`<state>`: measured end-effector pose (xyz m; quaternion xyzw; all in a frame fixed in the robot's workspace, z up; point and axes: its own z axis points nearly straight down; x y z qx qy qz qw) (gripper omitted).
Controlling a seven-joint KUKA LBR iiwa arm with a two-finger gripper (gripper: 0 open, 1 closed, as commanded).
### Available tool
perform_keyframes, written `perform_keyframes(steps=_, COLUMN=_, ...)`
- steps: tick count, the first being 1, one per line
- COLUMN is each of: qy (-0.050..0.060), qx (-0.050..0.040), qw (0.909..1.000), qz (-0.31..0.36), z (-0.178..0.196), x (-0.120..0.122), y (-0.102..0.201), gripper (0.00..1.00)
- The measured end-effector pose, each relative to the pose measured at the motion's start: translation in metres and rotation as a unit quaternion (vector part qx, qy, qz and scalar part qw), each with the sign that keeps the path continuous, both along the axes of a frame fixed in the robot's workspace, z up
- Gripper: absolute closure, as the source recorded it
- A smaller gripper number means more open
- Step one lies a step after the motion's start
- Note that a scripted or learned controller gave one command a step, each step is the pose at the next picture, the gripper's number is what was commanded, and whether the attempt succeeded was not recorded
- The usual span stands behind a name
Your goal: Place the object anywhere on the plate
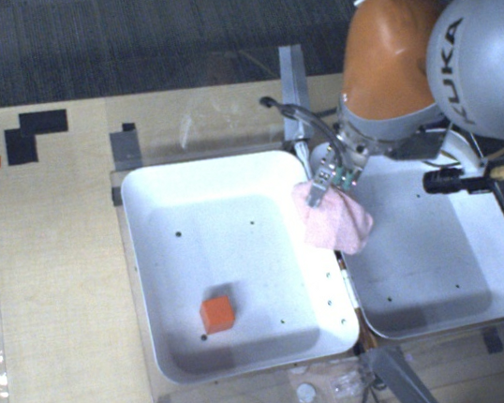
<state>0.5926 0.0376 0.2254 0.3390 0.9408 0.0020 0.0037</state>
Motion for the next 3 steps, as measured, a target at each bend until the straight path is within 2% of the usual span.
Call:
perform_keyframes(steps=1, qy=-0.001, qx=-0.0011, qw=0.9799, qz=0.199, z=0.009, x=0.003, y=0.046, gripper=1.0)
perform_keyframes(steps=2, qy=-0.002, qx=-0.0017, qw=0.9402, qz=0.341, z=0.004, x=0.003, y=0.098, gripper=1.0)
perform_keyframes(steps=3, qy=-0.002, qx=-0.0017, qw=0.9403, qz=0.34, z=0.004, x=0.003, y=0.097, gripper=0.0)
